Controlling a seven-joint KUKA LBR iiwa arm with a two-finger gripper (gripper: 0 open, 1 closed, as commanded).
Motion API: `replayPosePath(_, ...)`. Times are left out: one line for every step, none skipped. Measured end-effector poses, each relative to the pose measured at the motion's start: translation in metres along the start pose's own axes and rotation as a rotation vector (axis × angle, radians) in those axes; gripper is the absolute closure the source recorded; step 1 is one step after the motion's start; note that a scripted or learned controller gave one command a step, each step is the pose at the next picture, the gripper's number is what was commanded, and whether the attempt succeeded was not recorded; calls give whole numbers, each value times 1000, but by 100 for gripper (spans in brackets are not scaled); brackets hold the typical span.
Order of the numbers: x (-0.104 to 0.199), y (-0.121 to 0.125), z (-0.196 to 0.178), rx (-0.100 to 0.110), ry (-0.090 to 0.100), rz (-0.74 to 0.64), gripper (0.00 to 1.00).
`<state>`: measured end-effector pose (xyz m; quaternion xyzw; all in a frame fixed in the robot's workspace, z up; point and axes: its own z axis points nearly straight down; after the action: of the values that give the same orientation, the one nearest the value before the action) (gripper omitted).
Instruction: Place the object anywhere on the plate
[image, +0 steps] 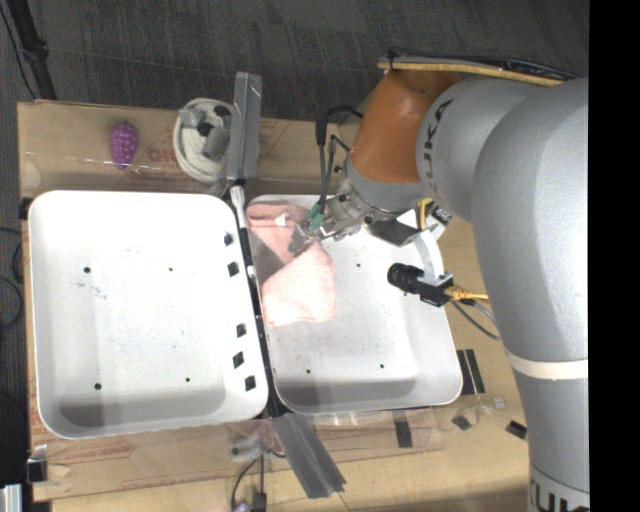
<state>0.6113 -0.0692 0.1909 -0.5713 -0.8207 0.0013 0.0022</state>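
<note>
Here the gripper (318, 226), grip state unclear, hovers over the pink plate's (298, 285) far edge

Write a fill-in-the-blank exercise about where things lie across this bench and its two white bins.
1. The pale pink plate lies in the ___ of the two shallow white bins.
2. The small purple grape-like object sits on the brown bench, ___ both bins.
3. The arm's two-finger gripper is above the plate's ___ edge.
4. The coiled white cable rests to the ___ of the purple object.

Missing words: right; outside; far; right
</note>
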Motion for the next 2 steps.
replayPosePath(1, 0, -41, -2, -1, -7, 100)
replayPosePath(42, 15, -46, 0, -1, -413, 100)
